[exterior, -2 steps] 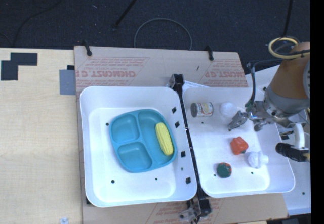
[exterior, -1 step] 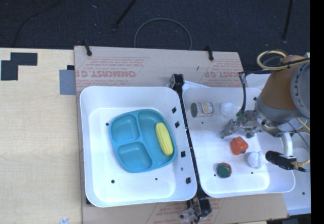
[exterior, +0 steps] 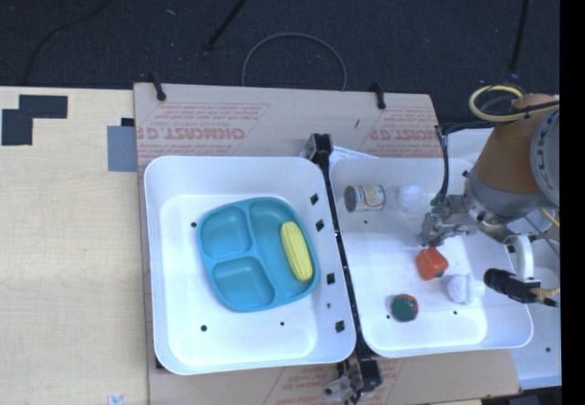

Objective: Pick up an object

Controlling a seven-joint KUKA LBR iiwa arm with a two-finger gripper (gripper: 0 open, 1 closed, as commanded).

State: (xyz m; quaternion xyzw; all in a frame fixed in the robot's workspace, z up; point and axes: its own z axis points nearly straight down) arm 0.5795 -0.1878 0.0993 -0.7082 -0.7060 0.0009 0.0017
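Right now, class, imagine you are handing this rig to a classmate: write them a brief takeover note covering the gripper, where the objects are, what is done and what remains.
Gripper: low over the right bin, just above the orange object; whether it is open or shut cannot be told, and no object is seen in it.
Right bin: small can lying on its side near the back, white ball beside it, orange object mid-bin, white crumpled object next to it, green and red ball toward the front.
Left bin: blue divided tray with a yellow corn cob in its long side compartment.
Done: nothing lifted yet.
Left: grasp and lift one object; the orange one looks nearest.
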